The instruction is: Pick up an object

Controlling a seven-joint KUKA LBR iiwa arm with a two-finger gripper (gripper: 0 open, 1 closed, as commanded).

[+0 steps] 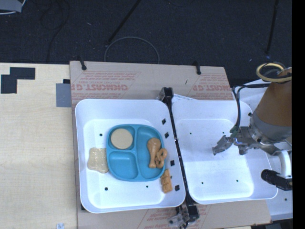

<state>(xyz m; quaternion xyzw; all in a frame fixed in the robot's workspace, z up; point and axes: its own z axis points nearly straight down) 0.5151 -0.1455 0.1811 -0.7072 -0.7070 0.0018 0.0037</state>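
My gripper (231, 148) hangs over the right white bin (209, 190), near its right side, with the orange-banded arm (276, 104) behind it. Its fingers (220, 147) stand apart with nothing between them. In the left bin (90, 113) lies a blue divided tray (125, 167). The tray holds a round tan disc (121, 138) and a brown twisted pretzel-like piece (156, 152). A small brown piece (166, 181) lies by the tray's lower right corner. Left of the tray rests a pale beige piece (98, 159). The gripper is far from all of these.
A black divider (172, 137) runs where the two bins meet. Cardboard (143, 80) lies under the bins, with a pale wooden bench top (33, 151) to the left. Cables (240, 104) loop near the arm at the right.
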